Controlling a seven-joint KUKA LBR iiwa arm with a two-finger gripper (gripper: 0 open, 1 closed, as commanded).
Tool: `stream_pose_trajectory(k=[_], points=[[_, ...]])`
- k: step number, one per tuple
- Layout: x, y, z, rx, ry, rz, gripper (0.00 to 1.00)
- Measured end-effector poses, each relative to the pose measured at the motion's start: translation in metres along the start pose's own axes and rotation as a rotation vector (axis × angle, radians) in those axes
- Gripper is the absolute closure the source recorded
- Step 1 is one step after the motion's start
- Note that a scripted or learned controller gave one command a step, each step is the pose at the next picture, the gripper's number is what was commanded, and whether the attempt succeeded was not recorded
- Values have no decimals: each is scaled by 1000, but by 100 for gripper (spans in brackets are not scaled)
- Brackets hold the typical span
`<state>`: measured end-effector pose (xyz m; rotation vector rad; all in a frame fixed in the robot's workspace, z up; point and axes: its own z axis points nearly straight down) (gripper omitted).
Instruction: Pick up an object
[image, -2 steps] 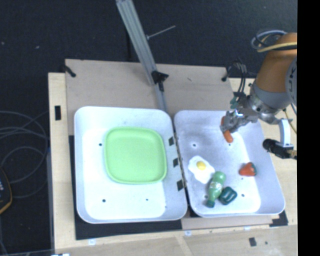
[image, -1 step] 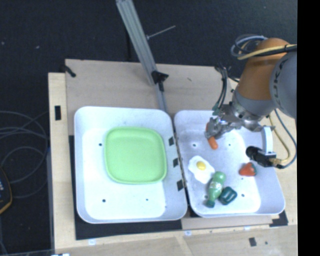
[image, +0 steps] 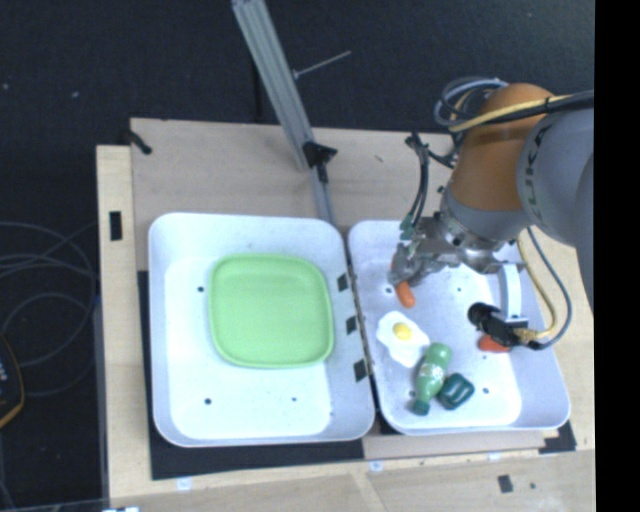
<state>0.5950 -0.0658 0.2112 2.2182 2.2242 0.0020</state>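
My gripper (image: 404, 276) hangs over the upper left part of the right bin (image: 540, 400), reaching in from the right. A small orange piece, like a carrot (image: 405, 295), sits right at the gripper's tip; whether it is gripped or lies on the bin floor I cannot tell. Just below it lies a toy fried egg (image: 402, 336), white with a yellow yolk. Further toward the front edge are a green bottle (image: 430, 374) and, touching it on the right, a dark green block (image: 457, 390).
The left bin (image: 180, 400) holds a light green square plate (image: 270, 309). A small red-orange piece (image: 490, 345) lies at the right of the right bin. A grey pole (image: 285, 90) slants up from the wall between the bins.
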Motion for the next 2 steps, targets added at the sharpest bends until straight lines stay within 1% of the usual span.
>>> stream_pose_trajectory(k=[2], points=[[108,-43,-22,0,1,-2,100]])
